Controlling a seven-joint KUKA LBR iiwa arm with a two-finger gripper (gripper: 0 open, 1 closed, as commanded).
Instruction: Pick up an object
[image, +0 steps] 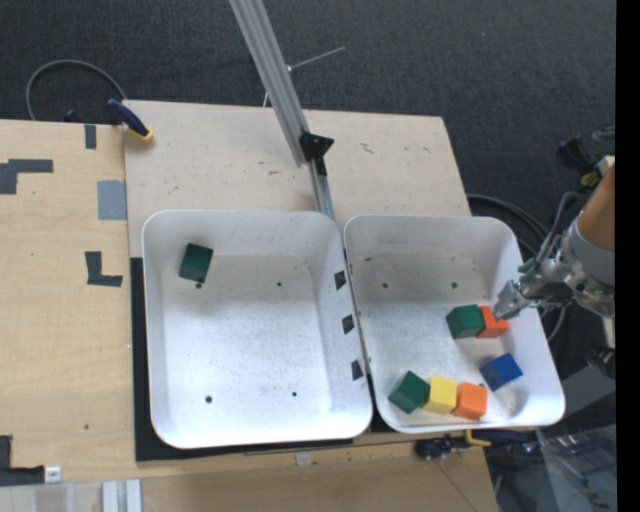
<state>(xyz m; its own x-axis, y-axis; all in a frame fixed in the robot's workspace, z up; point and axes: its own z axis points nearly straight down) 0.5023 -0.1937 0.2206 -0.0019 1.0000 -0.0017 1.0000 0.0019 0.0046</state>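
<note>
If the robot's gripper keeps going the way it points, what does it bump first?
Probably the small orange block just beyond the gripper, with the green block right behind it. Height is hard to judge.

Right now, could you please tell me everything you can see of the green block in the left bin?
The green block is a small dark green cube, matte and solid-looking, perhaps painted wood or foam. It sits alone on the floor of the left bin, near the far left corner, slightly turned against the bin's walls. Nothing touches it except the bin floor.
</note>
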